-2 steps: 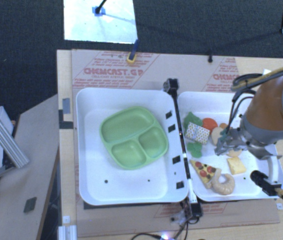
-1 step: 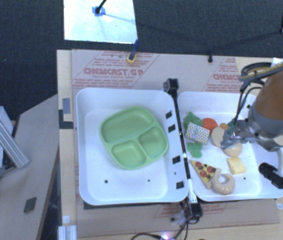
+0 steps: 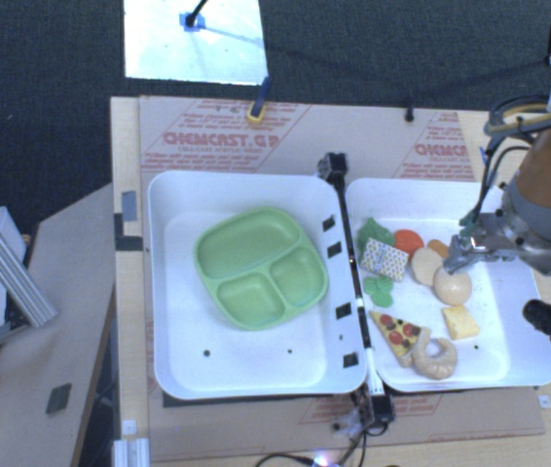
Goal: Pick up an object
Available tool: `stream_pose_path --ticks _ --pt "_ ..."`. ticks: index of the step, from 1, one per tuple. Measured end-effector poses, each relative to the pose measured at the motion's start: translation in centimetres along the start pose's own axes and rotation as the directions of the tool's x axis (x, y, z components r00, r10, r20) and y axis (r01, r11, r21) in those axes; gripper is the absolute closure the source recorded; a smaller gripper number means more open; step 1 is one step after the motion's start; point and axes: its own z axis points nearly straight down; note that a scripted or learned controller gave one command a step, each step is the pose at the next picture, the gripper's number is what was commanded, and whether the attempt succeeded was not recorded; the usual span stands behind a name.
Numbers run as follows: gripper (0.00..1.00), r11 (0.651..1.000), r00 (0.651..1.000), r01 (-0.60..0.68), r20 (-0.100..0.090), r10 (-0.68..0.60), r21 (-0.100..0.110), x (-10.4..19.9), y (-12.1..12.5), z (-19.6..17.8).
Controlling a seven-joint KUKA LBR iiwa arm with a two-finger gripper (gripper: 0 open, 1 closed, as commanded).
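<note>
At the right of the frame the jaws (image 3: pixel 459 257) hang low in the right bin (image 3: pixel 524 358), right over a pale, round, egg-like piece (image 3: pixel 453 286) and seeming to touch its top, though whether they are apart or together cannot be told. Close around it lie a tan piece (image 3: pixel 424 266), an orange-red round piece (image 3: pixel 409 240), a yellow cheese block (image 3: pixel 460 322), a patterned white packet (image 3: pixel 385 259), green leaves (image 3: pixel 375 232), a pizza slice (image 3: pixel 398 331) and a beige ring-shaped pastry (image 3: pixel 435 357). In the left bin (image 3: pixel 183 358) sits a light green divided plate (image 3: pixel 259 266), and both bins rest on the worktop (image 3: pixel 217 139).
</note>
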Motion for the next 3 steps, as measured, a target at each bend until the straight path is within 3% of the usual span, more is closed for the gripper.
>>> stream_pose_path --ticks 2,3 --pt "1.0 1.0 1.0 0.003 -0.003 -0.003 0.008 8.3 -2.8 1.3" --pt "1.0 1.0 1.0 0.001 -0.001 -0.001 0.006 8.3 -2.8 1.2"
